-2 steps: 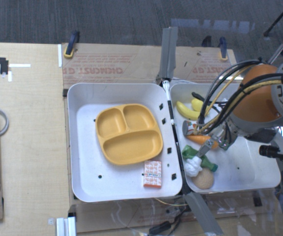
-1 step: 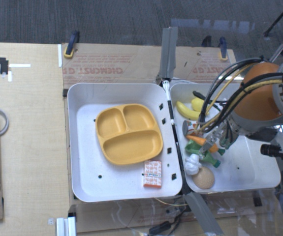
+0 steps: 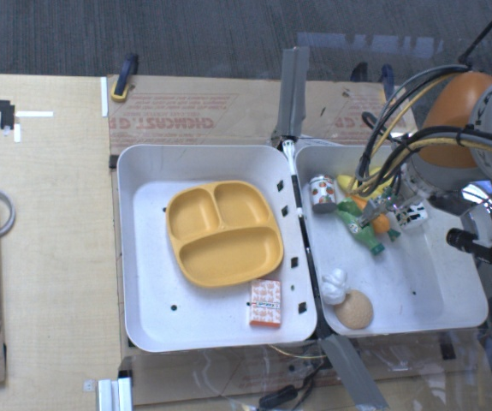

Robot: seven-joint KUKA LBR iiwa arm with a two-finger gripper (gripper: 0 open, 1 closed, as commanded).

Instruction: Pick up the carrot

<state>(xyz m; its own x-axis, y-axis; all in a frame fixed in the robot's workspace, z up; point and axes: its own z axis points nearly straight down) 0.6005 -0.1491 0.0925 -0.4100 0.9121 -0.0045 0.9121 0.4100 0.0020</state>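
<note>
Camera view: end effector [image 3: 388, 215] sits right on the carrot [image 3: 381, 222] in the right bin [image 3: 451, 315] — leafy end trailing lower-left; its opening — cannot tell.

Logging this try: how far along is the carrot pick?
Done: the hand has reached the carrot in the right bin. In hand: it sits low over the carrot's orange end, beside the green toy; a grasp is unclear. Left: lifting it out; the carrot looks unlifted.
</note>
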